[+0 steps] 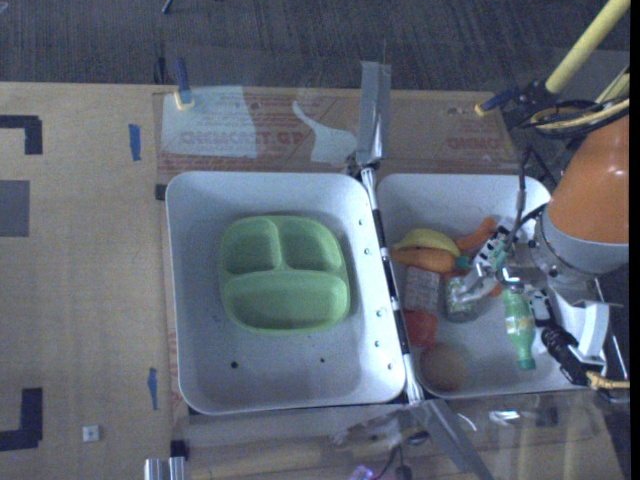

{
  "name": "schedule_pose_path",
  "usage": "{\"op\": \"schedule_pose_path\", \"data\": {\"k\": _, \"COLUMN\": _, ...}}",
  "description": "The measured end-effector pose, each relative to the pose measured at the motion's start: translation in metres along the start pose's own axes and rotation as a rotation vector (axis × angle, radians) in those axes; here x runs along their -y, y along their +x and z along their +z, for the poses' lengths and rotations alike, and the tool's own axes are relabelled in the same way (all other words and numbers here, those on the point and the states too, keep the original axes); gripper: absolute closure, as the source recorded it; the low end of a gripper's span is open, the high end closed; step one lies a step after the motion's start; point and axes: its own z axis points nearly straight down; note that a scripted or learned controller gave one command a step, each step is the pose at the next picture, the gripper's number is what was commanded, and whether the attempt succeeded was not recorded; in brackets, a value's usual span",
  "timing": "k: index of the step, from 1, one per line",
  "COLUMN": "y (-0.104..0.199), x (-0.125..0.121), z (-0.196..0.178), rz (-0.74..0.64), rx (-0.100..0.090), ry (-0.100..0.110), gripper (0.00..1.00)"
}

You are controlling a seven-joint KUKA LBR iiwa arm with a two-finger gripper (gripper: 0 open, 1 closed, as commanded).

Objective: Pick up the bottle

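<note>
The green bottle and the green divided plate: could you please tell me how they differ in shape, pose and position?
The bottle is slim and long, while the divided plate is broad and flat with three compartments. The bottle lies in the right bin among other items, near the gripper; the plate sits by itself in the left bin. The bottle looks translucent, the plate opaque. Both are green.

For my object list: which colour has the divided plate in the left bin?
Light green, seen clearly in the camera view: the plate lies in the left bin.

Looks like a robotics lab: taped cardboard [330, 128] and blue tape marks [134, 141] on a wooden desk [80, 298], grey carpet [300, 18], loose cables [570, 113].
</note>
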Motion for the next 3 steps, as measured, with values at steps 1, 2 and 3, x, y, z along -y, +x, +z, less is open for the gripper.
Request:
{"op": "schedule_pose_path", "data": {"k": 1, "y": -0.043, "x": -0.001, "z": 0.074, "rz": 0.096, "rx": 0.002, "ry": -0.012, "gripper": 0.00}}
{"op": "schedule_pose_path", "data": {"k": 2, "y": -0.035, "x": -0.030, "z": -0.011, "rz": 0.341, "rx": 0.002, "ry": -0.004, "gripper": 0.00}}
{"op": "schedule_pose_path", "data": {"k": 3, "y": -0.062, "x": -0.033, "z": 0.060, "rz": 0.333, "rx": 0.003, "ry": -0.015, "gripper": 0.00}}
